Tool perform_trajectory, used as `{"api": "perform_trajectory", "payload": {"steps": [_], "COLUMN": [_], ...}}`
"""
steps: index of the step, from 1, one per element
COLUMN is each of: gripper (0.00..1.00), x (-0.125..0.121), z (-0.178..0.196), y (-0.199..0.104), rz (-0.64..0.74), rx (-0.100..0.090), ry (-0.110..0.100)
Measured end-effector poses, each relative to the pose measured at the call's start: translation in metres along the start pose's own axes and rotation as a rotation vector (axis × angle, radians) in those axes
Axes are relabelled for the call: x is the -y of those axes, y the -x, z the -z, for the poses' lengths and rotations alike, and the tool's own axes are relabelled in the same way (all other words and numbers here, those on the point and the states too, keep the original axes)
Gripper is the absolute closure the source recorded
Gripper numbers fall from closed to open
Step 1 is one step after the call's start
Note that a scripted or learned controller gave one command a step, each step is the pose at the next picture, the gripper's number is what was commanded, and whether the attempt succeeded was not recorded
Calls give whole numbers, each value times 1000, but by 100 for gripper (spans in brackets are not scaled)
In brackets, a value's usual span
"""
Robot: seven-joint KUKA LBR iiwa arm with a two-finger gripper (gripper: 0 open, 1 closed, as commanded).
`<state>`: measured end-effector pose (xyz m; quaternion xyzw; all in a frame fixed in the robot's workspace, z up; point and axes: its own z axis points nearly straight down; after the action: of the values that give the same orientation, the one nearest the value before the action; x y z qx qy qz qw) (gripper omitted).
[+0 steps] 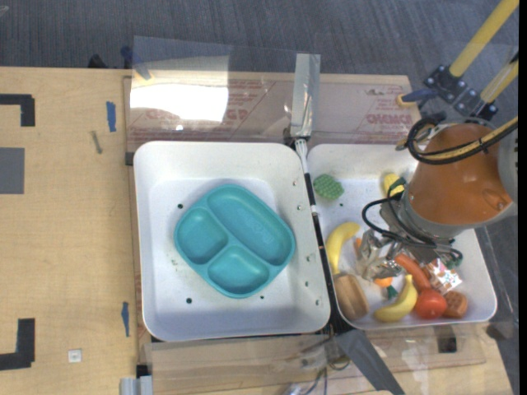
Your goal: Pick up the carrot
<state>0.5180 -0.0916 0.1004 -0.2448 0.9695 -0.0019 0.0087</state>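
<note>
One gripper (pixel 380 257) hangs over the carrot (pixel 414 271) in my right bin (pixel 478 313); finger state unreadable.

carrot (pixel 414 271) hemmed in: banana (pixel 398 301) and tomato (pixel 431 304) just below it, bread roll (pixel 351 295) to its left, second banana (pixel 342 243) upper left; arm (pixel 454 179) looms right above; open bin floor further up-left, around green piece (pixel 328 188)
</note>
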Motion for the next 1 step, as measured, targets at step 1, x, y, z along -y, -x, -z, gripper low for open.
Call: {"api": "perform_trajectory", "payload": {"steps": [1], "gripper": [100], "x": [-1], "z": [14], "y": [-21], "rz": [427], "rx": [-7], "ry": [8]}}
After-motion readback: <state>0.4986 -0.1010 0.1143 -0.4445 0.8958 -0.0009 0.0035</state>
